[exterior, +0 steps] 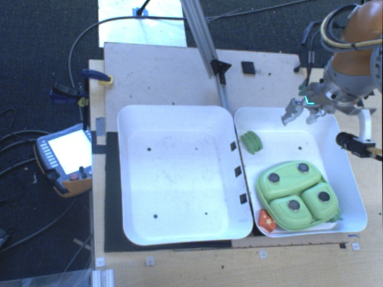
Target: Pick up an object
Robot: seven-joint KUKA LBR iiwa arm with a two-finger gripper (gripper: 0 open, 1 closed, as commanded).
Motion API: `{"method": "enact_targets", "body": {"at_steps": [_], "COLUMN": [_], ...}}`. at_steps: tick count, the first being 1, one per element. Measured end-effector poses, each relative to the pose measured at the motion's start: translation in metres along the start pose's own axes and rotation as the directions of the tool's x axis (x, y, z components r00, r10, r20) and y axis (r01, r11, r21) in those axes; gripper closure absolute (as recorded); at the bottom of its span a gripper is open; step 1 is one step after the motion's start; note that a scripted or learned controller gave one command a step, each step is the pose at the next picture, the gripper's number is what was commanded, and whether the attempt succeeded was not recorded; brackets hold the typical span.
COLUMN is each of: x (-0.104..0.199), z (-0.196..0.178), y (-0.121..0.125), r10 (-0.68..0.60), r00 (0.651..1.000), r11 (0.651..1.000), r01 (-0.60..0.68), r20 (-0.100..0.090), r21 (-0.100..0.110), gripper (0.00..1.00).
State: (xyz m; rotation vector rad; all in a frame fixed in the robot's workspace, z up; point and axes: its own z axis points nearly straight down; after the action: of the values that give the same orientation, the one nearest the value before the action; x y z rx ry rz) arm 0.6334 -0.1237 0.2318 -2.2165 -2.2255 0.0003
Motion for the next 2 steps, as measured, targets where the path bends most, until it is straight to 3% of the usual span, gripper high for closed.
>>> {"method": "enact_targets", "body": {"at_steps": [1,2], "x": [0.0,-0.01], "z": [-0.001,0.048], "y": [0.001,0.003], "r10": [0.0,0.003], "r00": [1.0,1.0], "r11": [1.0,1.0], "r01": [0.0,-0.003], "r20": [0.0,0.001], "r21": [-0.003,0.001], "gripper": [0.0,0.0]}}
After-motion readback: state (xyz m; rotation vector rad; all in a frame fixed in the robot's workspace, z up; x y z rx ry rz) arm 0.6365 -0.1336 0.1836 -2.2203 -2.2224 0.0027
